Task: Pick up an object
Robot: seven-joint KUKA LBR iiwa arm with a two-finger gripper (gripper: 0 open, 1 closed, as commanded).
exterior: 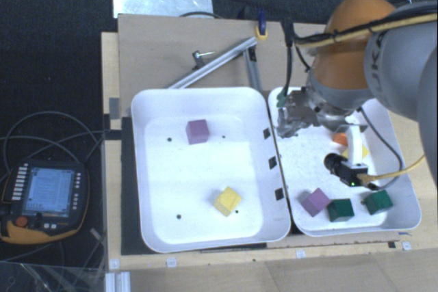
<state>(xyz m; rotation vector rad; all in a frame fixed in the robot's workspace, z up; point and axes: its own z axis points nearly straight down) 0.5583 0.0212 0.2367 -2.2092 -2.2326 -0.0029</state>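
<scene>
Bins stand side by side in the middle of the frame, the left bin (147, 147) and the right bin (404, 215), on a bench (109, 147). The grey arm (404, 58) with its orange band (352, 44) reaches in from the upper right, and the gripper (291, 121) hangs over the upper left part of the right bin, close to the wall between the two bins. How it is set I cannot tell, because the metal parts are too small and blurred. Nothing can be seen held in it. In the left bin a purple cube (197, 130) lies toward the top and a yellow cube (227, 201) lies lower, well apart from it. In the right bin, near the bottom, a second purple block (315, 202) lies just beside a dark green block (340, 209), and another green block (378, 202) is near them on the right. A small orange piece (340, 139) shows beside the arm's white part. A handheld control pad (44, 198) rests at the lower left of the frame.
</scene>
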